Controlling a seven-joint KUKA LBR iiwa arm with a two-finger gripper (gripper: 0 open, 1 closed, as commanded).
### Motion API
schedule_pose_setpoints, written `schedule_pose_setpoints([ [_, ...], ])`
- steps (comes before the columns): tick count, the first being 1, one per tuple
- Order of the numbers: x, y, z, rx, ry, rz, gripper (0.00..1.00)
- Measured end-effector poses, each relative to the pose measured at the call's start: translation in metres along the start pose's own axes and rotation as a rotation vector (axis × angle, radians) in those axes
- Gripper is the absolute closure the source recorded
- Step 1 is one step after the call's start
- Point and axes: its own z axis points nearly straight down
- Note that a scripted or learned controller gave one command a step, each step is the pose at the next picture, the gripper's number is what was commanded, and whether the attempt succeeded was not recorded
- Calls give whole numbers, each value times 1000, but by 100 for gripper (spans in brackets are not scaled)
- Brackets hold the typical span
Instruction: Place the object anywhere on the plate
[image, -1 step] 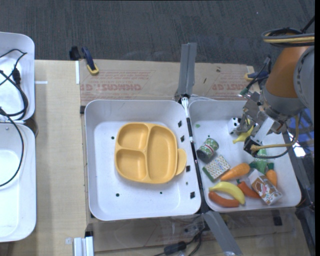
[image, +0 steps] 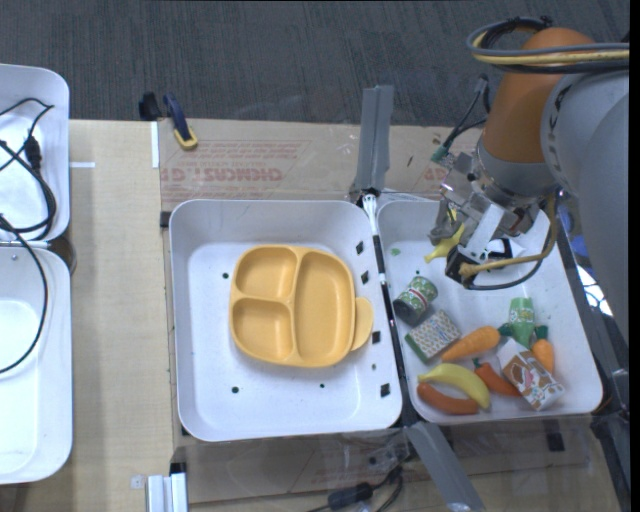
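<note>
Two white bins side by side on the table (image: 110, 290). Nearest, in the right bin (image: 580, 400): a sausage (image: 447, 400), a banana (image: 457, 380), a small carton (image: 528, 380), carrots (image: 470, 343), a green box (image: 432, 333). Just beyond, a small can (image: 416, 297) on its side. In the left bin (image: 200, 400), a yellow divided plate (image: 293, 304), nothing on it. Farther back, over the right bin's rear, the arm's jaws (image: 462, 240), seemingly with something yellow (image: 440, 250) between them; state of jaws impossible to tell.
</note>
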Motion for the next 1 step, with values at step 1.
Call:
schedule_pose_setpoints([
  [1, 65, -8, 20, 0, -1, -44, 100],
])
